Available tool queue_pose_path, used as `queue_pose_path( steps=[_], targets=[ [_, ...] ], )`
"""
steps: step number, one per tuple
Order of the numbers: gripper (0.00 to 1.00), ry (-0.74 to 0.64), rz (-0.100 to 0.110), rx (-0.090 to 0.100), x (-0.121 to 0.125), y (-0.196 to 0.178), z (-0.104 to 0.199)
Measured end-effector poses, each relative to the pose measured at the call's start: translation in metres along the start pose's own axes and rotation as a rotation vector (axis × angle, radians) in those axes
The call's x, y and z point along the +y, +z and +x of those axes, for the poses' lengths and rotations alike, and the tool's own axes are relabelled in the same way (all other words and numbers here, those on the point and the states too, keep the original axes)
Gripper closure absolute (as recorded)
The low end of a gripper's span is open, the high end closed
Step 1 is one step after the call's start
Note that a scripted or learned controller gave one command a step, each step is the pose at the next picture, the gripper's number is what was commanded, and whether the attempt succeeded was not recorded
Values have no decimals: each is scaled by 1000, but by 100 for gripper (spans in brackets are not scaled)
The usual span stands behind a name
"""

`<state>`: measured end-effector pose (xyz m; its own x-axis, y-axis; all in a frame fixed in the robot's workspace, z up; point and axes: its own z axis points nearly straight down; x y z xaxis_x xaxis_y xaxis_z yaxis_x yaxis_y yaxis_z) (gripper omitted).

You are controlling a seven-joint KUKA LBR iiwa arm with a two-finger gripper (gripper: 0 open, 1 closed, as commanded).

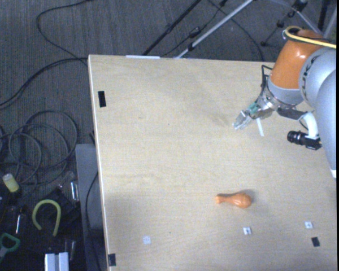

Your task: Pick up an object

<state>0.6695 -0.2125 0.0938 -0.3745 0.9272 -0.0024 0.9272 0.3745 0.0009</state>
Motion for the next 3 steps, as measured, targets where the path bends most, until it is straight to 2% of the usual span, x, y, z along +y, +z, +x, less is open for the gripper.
queue_pose_path(
  steps=[1,2,3],
  targets=[
    [100,104,0,3,8,-65,21],
    [100,-55,2,1,16,-68,54],
    [100,66,1,4,42,-90,120]
  ],
)
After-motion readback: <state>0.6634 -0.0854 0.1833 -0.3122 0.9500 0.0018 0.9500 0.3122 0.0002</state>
